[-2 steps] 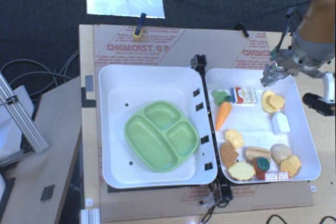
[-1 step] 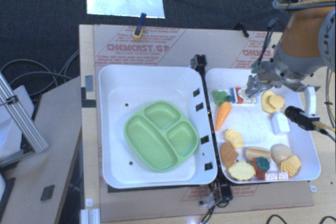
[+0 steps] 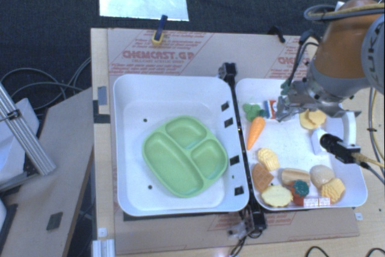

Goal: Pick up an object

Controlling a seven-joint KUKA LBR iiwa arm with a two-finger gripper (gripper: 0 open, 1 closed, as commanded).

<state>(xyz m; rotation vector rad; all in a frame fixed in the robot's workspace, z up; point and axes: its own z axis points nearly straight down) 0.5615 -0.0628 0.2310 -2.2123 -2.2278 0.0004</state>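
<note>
My jaws point(image 3: 283, 110) hang low over the right bin point(image 3: 355, 189), near the toy carrot point(image 3: 255, 131); their spread I cannot tell. Nothing lifted yet; the grasp remains.

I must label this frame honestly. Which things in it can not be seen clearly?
- Gripper, camera view: the arm's wrist covers it, so jaws open or shut is unclear.
- Red-and-white item beside it: half hidden by the gripper, so I cannot name it.
- Arm: cut off by the right edge.
- Small toys at the right bin's near wall: too small to name.
</note>
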